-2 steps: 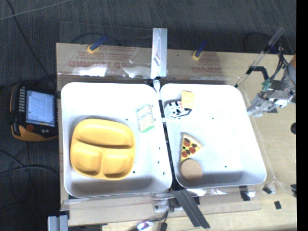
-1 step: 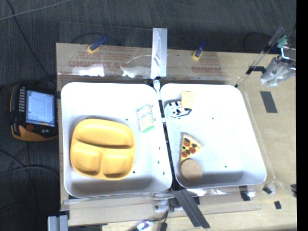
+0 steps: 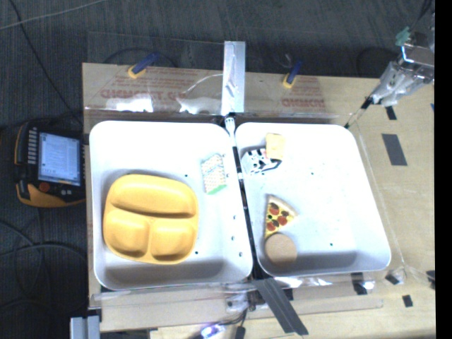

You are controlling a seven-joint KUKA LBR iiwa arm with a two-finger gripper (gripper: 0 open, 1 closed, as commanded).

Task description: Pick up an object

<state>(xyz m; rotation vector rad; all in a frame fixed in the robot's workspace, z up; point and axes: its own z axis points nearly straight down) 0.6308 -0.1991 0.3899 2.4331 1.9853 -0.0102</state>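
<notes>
Dark grey carpet surrounds the wooden tabletop (image 3: 413,210), which carries two shallow white bins side by side. At the far upper right of the camera view, well away from both bins, the gripper (image 3: 371,102) hangs over the tabletop's corner; its tip is too small and blurred to tell whether it is parted or closed, and nothing is visibly held in it. The left bin (image 3: 127,143) holds a yellow divided tray (image 3: 150,217) and, near the inner wall, a small green-and-white packet (image 3: 213,173). The right bin (image 3: 332,189) holds a cream block (image 3: 275,145) beside a black-and-white item (image 3: 258,162) near its upper left corner, plus a toy pizza slice (image 3: 278,216) touching a round tan disc (image 3: 280,248) at the lower left.
</notes>
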